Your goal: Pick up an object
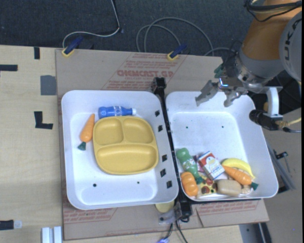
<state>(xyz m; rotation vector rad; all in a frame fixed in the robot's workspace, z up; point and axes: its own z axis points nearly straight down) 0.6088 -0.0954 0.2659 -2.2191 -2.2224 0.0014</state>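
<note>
Hovering over the far edge of the right bin (253, 135), the jaws (217, 98) are spread wide and hold nothing, likely poised before a descent. Candidate objects sit heaped in that bin's near corner: a smooth curved banana (236, 164), a tapered carrot (238, 175), a small printed carton (211, 165). The left bin (71, 135) holds a glossy yellow divided tray (124, 145), another carrot (86, 128) and a blue bottle (114, 111).

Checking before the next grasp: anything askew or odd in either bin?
Nothing damaged or spilled. The toys are heaped against the right bin's near wall, while the gripper hovers open at the far edge, away from them.
</note>
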